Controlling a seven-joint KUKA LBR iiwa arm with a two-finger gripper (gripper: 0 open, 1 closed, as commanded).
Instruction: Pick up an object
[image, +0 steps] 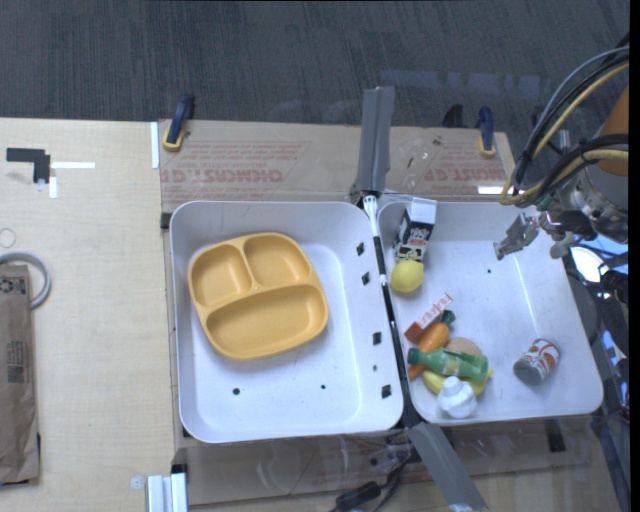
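Can (538, 362) looks the easiest pick: lying on its side at near right of the right bin (500, 300), well apart from everything else, so clear on all sides for a straight descent. Probably prone to rolling if nudged off-centre.

Clutter pile (445, 360) left of it, against the divider: orange carrot-like piece, green bottle, white lump at the near end, all touching or overlapping. Poor target, since a grab there likely clips a neighbour.

Lemon (406, 277) farther back, tight to the divider, touching or just beside the small carton (415, 235) in the far left corner. Awkward too, with a wall on one side.

Gripper (515, 238) above the far right part of the same bin, nothing seen in it. Jaw state: cannot tell at this angle and size. No pick made yet, by the look of it.

Left bin (270, 390) holding just a yellow divided plate (258, 295), flat, toward the far left; wide and shallow, hard to pinch.
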